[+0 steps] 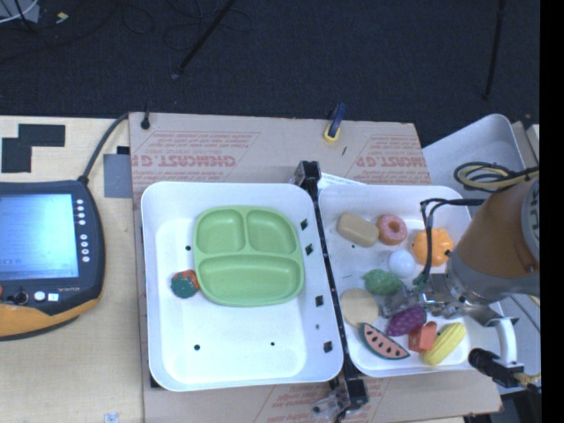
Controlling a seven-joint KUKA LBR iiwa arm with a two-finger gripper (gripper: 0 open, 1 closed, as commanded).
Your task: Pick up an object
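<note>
1. The right bin is taken as the landmark. It carries a tan bread piece, a pink donut, an orange fruit, a white ball, a green leafy piece, purple grapes, a watermelon slice, a red piece and a yellow corn cob.
2. The gripper sits low over that bin's middle, just above the grapes and beside the leafy piece.
3. How far its jaws stand apart cannot be told; no object is seen between them.
4. Left of the landmark, the second bin carries a green divided plate with a red-and-green strawberry touching the plate's left edge.
</note>
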